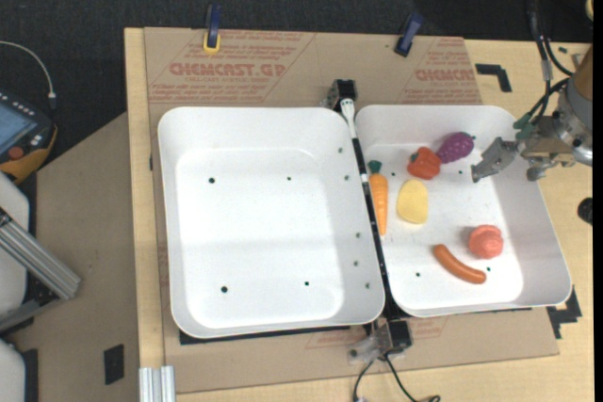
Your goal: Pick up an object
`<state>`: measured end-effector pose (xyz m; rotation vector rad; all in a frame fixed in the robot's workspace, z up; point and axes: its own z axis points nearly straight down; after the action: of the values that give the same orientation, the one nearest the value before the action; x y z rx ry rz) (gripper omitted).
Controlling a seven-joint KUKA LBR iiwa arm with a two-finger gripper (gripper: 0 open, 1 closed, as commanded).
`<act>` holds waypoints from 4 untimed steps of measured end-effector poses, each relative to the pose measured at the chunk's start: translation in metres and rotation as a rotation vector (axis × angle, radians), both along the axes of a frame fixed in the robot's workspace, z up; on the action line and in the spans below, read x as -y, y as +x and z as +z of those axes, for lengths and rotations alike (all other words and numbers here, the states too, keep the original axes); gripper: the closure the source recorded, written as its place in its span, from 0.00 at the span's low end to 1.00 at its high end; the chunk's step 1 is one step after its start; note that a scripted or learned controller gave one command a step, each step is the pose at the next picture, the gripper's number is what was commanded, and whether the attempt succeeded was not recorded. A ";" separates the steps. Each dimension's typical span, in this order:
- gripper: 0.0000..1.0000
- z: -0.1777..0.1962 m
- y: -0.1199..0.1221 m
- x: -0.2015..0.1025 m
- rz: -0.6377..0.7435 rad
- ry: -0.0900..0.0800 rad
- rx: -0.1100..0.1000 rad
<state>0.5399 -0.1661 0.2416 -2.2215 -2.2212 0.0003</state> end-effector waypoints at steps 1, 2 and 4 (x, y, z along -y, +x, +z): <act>0.00 -0.043 -0.059 -0.023 -0.001 0.004 -0.008; 0.00 -0.141 -0.036 -0.073 0.005 0.004 -0.006; 0.00 -0.156 0.099 -0.035 0.006 0.000 0.006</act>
<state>0.6387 -0.1307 0.0854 -2.2176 -2.2316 -0.0061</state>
